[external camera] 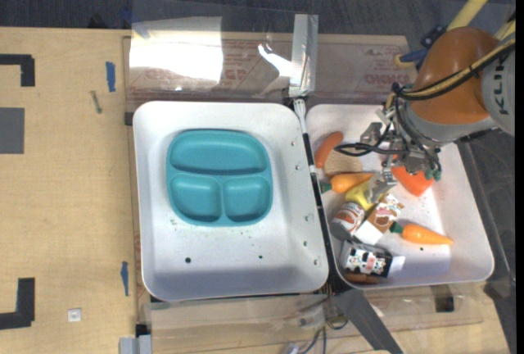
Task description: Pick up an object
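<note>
The right bin [471, 254] holds a heap of small toy foods. An orange sausage-shaped piece [327, 147] lies at its far left, with an orange carrot [350, 181] just below it. A yellow bottle [359, 197], a red and white can [348, 218] and a brown packet [384, 218] crowd the middle. A carrot with a green top [423, 235] lies to the right, and a black and white box [368, 263] sits at the front edge. My gripper [382, 183] hangs low over the middle of the heap, right by the yellow bottle and beside a red-orange piece [413, 181].
The left bin [155, 246] carries a teal divided plate [219, 176]. A metal divider [315, 205] separates the two bins. A clear plastic sheet [213, 57] stands behind them. The arm's orange band [450, 74] and cables hover over the right bin's back corner.
</note>
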